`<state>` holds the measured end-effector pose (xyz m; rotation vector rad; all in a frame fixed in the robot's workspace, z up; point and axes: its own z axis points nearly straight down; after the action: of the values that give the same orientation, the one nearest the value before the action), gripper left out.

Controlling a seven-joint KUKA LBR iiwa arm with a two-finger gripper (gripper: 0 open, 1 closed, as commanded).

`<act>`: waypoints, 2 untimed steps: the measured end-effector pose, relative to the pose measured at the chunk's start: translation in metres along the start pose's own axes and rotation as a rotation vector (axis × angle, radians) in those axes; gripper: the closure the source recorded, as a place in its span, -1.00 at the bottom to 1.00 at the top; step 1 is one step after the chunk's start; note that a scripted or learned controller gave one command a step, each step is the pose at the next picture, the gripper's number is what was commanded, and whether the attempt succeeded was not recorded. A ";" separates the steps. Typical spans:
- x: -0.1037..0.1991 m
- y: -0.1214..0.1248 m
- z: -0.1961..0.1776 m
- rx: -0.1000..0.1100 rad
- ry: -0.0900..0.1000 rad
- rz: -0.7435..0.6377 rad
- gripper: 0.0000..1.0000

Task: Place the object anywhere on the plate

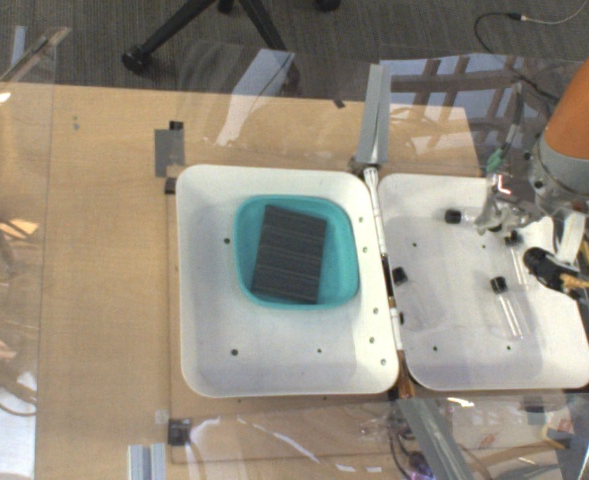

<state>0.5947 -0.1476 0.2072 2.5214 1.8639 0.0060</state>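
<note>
Two white bins are sitting side by side on the table [94, 268]. Lying in the left bin [274, 368], the teal plate [344, 258] is carrying a dark ribbed block [291, 254]. Over the right bin [474, 358], the gripper [504, 208] is hanging partly blurred; its opening cannot be judged.

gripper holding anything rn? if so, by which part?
Nothing seen in the gripper. The block lies flat on the plate, apart from it.

Bright, even overhead light; glare streaks across the clear panels [264, 78], shadows soft, focus slightly soft.
</note>
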 end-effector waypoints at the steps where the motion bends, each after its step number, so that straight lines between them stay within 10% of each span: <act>1: 0.037 -0.070 0.072 0.004 0.003 -0.333 1.00; 2: 0.078 -0.135 0.021 0.002 0.003 -0.494 1.00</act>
<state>0.4882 -0.0334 0.1851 1.9914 2.4259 0.0058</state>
